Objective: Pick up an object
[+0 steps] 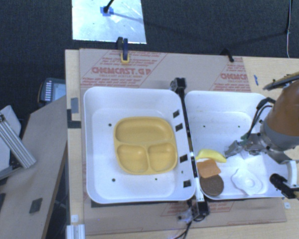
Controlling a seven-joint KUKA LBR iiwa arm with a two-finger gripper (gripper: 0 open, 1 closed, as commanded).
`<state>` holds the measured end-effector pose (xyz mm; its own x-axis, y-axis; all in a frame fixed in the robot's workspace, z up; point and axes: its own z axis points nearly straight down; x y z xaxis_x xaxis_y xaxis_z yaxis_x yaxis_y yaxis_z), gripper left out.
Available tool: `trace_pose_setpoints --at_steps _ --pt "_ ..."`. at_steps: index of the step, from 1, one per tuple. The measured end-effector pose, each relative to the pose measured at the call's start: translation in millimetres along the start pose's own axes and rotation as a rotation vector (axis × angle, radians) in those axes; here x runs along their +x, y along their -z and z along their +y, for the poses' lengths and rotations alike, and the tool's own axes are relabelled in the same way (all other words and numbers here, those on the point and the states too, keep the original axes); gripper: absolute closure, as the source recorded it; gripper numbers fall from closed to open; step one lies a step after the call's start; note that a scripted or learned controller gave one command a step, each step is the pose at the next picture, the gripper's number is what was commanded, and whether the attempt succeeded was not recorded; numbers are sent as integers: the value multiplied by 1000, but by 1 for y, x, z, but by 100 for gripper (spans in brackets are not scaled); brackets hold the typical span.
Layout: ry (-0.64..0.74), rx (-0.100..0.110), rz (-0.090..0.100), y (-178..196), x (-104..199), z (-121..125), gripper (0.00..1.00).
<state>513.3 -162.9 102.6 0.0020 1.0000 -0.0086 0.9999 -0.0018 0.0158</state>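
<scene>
**Arm low in the right bin, food pieces at its front-left corner**

From above the bench, two white bins sit side by side. The left bin (97,133) carries a yellow divided plate (142,144) near its middle, one long compartment at the back and two smaller ones in front.

The right bin (214,106) holds the small things. Along its left wall, toward the front, lies a yellow banana-like piece (212,156); just in front of it, touching or nearly so, is an orange slab (208,169), and in front of that a dark brown round disc (213,185) tucked into the front-left corner. A pale white shape (248,180) lies near the front edge, right of the disc and hard to make out against the bin floor.

The arm (289,116) comes in over the bin's right side, orange band showing. Its gripper (237,149) hangs low over the bin floor, just right of the banana piece; the metal at its tip is too blurred for me to tell whether it is released or clenched, and I see nothing between it.
</scene>
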Motion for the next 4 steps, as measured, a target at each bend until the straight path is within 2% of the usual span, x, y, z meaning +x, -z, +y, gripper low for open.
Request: trace_pose_setpoints --at_steps 1,2,3,4 --pt "0 -6 -5 10 -2 1 100" --pt "7 10 7 61 8 7 100" --pt "7 8 6 121 5 18 100" --pt "7 13 8 129 5 19 100"
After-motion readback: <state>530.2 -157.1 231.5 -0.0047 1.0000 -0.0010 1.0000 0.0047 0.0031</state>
